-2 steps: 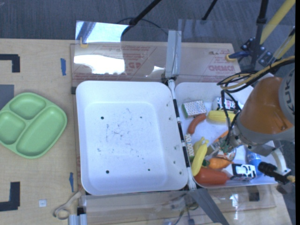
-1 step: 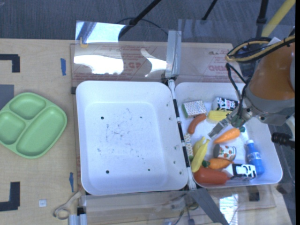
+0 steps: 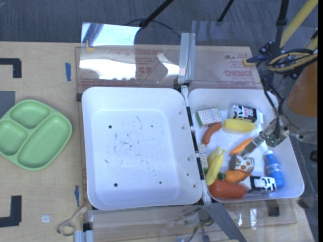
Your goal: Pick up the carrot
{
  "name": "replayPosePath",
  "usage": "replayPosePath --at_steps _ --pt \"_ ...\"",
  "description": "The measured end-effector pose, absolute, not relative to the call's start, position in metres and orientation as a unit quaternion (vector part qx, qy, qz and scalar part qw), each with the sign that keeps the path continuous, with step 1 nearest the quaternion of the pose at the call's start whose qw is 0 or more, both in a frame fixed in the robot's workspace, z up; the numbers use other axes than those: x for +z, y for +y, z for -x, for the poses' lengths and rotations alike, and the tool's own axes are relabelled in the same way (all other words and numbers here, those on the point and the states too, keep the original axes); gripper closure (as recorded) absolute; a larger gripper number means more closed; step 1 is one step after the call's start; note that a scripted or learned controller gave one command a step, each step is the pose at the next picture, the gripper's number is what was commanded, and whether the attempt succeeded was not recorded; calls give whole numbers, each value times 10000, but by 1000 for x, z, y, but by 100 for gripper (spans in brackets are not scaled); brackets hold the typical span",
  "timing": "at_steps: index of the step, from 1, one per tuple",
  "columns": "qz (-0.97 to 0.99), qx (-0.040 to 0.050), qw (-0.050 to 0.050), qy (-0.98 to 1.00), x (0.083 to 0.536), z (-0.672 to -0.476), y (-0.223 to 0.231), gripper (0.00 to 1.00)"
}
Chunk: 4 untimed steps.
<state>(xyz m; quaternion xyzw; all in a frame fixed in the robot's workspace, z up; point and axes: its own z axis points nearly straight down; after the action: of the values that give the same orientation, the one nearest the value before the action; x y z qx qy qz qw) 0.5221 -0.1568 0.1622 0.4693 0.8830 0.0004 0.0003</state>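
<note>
Toward three o'clock, the right bin (image 3: 295,178) holds the toy clutter, and the gripper (image 3: 266,138) sits low over its three o'clock side. Its tip reaches the carrot (image 3: 243,146), which lies at the clutter's centre; whether it is clamped I cannot tell, so by my judgement the lift remains.

Green divided plate (image 3: 34,133) left of two white bins (image 3: 96,105).

Setting: robotics lab or test cell. Evidence: plywood table (image 3: 40,54) marked with black tape corners (image 3: 12,67) and blue tape strips (image 3: 67,71); two white bins (image 3: 136,97) fixed side by side behind clear acrylic panels (image 3: 131,67); tripod legs (image 3: 166,4) on grey carpet (image 3: 75,4); bundled cables (image 3: 290,57); toy food items (image 3: 229,188) as test objects.
</note>
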Motion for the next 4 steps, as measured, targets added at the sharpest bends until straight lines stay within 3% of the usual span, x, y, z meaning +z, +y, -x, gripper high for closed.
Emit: replayPosePath --at_steps 1,2,3,4 --pt "-6037 4 19 7972 104 -617 -188 0" --pt "-6021 -20 -7 7984 116 -616 -188 100" --pt "-6023 -13 2 7982 114 -617 -187 0" --pt "-5669 12 -4 8238 119 -542 -222 0"
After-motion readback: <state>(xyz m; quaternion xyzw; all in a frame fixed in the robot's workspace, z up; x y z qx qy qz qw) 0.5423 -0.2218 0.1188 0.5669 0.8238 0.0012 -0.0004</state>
